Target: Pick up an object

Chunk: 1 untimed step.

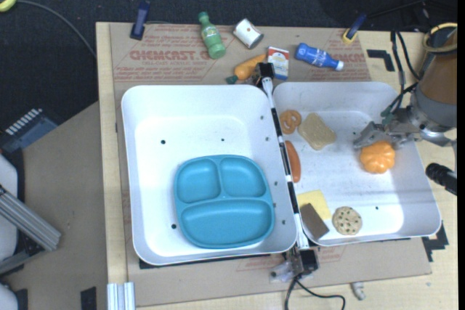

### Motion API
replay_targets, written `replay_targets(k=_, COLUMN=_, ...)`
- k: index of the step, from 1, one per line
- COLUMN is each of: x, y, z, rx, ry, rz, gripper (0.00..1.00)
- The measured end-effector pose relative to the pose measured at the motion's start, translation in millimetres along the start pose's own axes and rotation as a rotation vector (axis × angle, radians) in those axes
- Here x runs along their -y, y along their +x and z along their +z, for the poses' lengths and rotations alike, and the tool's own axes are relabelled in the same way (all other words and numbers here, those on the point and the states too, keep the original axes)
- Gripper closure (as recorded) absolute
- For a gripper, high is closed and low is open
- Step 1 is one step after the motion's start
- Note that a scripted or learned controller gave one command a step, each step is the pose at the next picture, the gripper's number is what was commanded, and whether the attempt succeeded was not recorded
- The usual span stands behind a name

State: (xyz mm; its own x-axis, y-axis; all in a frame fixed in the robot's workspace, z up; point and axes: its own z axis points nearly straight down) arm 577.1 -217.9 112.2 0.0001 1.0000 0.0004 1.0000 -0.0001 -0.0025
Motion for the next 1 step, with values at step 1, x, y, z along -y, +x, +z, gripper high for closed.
replay_targets(k=1, x=27.1, y=23.6, z=28.4, rx=-0.001, ry=0.0, rz=0.0, gripper=0.0)
